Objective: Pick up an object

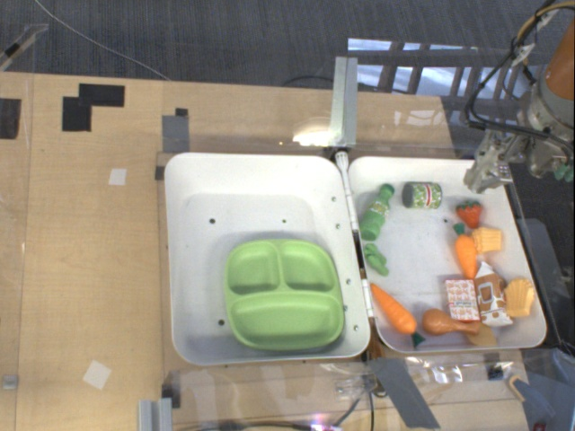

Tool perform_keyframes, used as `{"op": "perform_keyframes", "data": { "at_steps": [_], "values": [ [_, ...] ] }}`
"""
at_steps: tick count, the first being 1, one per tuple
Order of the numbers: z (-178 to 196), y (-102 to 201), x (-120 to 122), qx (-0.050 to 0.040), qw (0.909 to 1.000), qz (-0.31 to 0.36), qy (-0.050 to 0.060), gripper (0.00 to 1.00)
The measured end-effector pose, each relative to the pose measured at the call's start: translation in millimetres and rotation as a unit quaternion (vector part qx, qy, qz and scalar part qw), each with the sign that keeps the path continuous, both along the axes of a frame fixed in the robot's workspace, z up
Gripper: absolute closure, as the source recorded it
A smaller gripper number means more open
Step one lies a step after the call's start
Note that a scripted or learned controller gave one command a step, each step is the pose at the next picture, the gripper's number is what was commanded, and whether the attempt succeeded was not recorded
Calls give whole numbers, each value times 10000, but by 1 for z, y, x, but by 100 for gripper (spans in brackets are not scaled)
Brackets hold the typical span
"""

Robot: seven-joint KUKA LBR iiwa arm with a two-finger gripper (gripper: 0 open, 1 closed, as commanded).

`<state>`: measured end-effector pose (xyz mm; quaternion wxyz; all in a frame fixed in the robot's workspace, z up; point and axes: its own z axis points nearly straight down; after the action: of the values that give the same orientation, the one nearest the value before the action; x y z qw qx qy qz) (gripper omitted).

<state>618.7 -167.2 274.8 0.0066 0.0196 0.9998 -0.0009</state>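
Glossy moulded green plate point(284, 294), smooth tapered carrot point(393, 307), metal gripper point(487, 176) above

Arm point(548, 88) at upper right, claw point(490, 171) lowered

A light wooden bench point(81, 268) is seen under two shallow white bins, the left bin point(189, 241) and the right bin point(422, 245) being set side by side with their inner rims touching. A green divided plate point(283, 294) is laid flat in the left bin, toward its front right corner. Black tape patches point(90, 104) are fixed near the bench's far left corner, and a thin metal upright point(344, 104) is mounted behind the bins' junction.
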Motion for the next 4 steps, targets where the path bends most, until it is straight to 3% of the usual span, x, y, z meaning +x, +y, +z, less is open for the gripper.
{"op": "perform_keyframes", "data": {
  "at_steps": [3, 4],
  "values": [
    [41, 3, 7, -29, 9998, 35, -177, 100],
    [50, -34, 46, -19, 9879, 1553, 3, 100]
  ]
}}
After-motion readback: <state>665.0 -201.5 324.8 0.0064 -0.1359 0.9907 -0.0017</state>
